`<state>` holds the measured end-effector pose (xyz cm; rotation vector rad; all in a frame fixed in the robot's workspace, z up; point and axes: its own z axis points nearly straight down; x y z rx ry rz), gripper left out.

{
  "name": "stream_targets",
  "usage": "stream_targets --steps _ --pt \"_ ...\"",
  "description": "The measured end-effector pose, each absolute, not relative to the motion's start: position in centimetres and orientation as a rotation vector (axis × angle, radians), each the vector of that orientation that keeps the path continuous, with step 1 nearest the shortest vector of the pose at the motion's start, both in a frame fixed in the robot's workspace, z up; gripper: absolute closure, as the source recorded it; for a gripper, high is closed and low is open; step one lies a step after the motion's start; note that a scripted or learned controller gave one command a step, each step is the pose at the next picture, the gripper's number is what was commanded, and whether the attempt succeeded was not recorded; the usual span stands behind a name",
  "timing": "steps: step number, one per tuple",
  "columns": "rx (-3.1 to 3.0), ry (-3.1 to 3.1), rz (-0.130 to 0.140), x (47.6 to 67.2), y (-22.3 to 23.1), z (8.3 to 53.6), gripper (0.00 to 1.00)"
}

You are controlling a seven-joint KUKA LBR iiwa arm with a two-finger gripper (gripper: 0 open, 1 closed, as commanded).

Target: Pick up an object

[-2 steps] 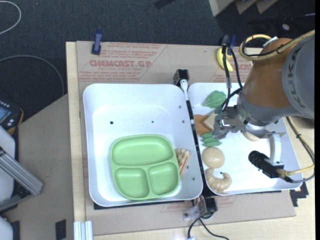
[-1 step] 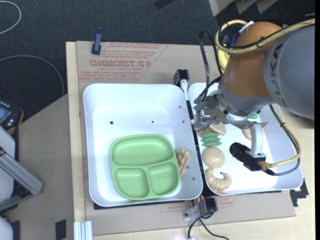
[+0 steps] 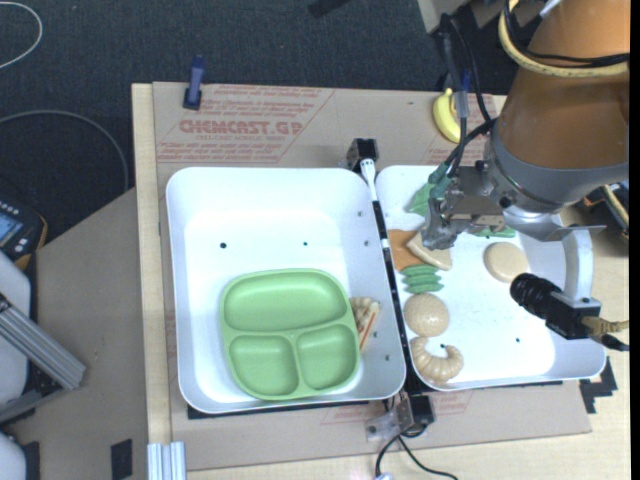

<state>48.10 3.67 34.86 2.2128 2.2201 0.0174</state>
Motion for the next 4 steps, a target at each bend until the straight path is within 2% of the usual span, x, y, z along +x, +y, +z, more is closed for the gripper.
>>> stream_targets --steps 1,2,4 --pt "2.217 2.221 0.004 48.2 3.6 35.2 1.00" --pt "2.214 2.226 0.006 48.0 8.1 36.8 1.00" --pt "2.214 2.220 0.007 48.1 7.9 38.8 1.00"
